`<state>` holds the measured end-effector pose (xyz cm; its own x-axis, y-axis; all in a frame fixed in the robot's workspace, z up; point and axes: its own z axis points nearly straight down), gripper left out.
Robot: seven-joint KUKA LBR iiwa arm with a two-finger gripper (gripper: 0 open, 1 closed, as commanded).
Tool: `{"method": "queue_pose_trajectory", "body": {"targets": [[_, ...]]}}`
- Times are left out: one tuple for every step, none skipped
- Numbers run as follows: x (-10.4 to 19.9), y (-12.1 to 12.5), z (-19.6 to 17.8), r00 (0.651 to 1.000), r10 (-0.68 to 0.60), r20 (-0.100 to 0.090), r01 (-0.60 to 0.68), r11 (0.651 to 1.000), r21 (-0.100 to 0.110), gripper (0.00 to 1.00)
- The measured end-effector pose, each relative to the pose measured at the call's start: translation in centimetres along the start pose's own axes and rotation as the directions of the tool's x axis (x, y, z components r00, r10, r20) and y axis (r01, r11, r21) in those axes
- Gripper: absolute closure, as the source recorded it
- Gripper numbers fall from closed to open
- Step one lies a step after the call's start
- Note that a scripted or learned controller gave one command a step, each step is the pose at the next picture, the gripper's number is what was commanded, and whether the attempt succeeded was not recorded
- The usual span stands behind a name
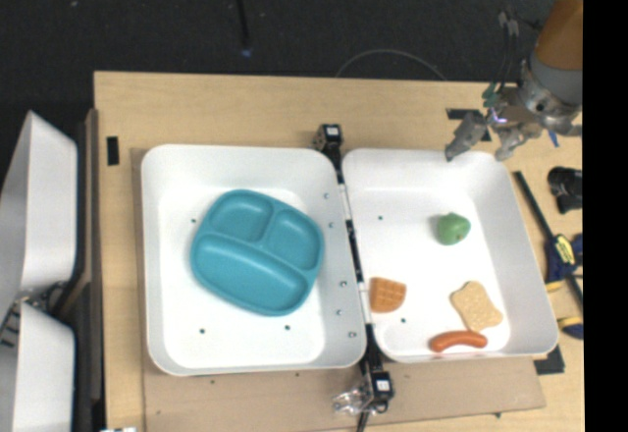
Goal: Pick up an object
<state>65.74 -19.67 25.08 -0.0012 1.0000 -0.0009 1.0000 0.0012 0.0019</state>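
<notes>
Sausage (457, 342): a little red-orange sausage. It lies at the near edge of the right bin (412, 175). It is far from the pincer, toward the camera.
Bread (476, 305): a tan slice just behind the sausage. It is well apart from the pincer, on the near side.
Waffle (388, 296): a small orange square by the bin's left wall. It sits down and to the left of the pincer, well apart.
Blue plate (257, 250): a big teal plate with three parts. It lies in the left bin (167, 322). It is far to the left of the pincer.
Green ball (452, 229): a round green thing in the right bin. Of all the toys it is the closest to the pincer. It is still apart from it, a bit toward the camera.
Pincer (481, 147): it hangs over the far right corner of the right bin. Its two grey fingers (460, 143) are spread wide. Nothing is between them.
Arm (559, 37): grey with an orange band. It comes in from the right, above the pincer.
Desk (245, 106): light wood under both bins. Some of it lies bare behind the pincer.
</notes>
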Motion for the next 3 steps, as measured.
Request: {"method": "queue_pose_trajectory", "body": {"targets": [[-0.2, -0.3, 4.2, 1.0, 0.003, 0.002, -0.003, 1.0, 0.004, 0.0], [-0.1, 0.6, 9.3, 1.0, -0.001, 0.002, 0.001, 1.0, 0.004, 0.0], [-0.2, 0.6, 14.5, 1.0, -0.002, 0.002, 0.002, 1.0, 0.003, 0.0]]}}
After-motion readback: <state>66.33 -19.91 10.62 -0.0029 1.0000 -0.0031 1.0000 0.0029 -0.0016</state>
